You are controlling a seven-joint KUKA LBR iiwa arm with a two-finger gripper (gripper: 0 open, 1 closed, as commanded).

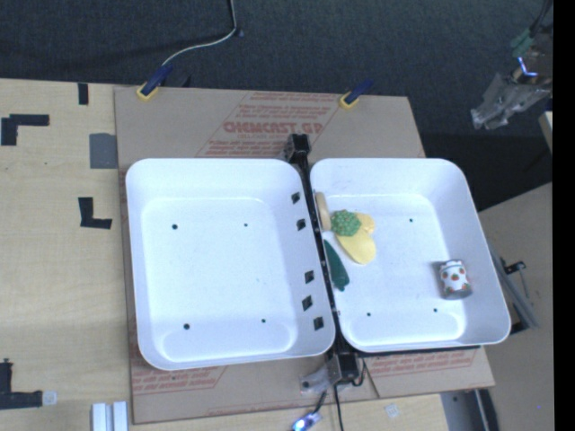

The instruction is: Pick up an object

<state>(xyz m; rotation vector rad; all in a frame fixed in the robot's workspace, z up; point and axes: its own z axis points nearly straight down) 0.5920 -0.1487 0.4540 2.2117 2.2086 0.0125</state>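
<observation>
The right bin [449, 180] held a cluster beside the divider: a yellow toy piece [360, 245], a green broccoli-like piece [344, 222] and a dark green strip [337, 268]. A small spotted cup [454, 278] stood apart, probably light and rigid, easiest pinched across its sides. The gripper [505, 102] hung upper right, its state unreadable.

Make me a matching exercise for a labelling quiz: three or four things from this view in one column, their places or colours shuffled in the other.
Things:
1. yellow item
2. dark green item
3. small spotted cup
4. gripper

Places:
A. near the right bin's right wall
B. above the dark floor, top right
C. along the divider, low
D. under the green broccoli-like piece

Pairs: 1-D, 2-C, 3-A, 4-B
</observation>
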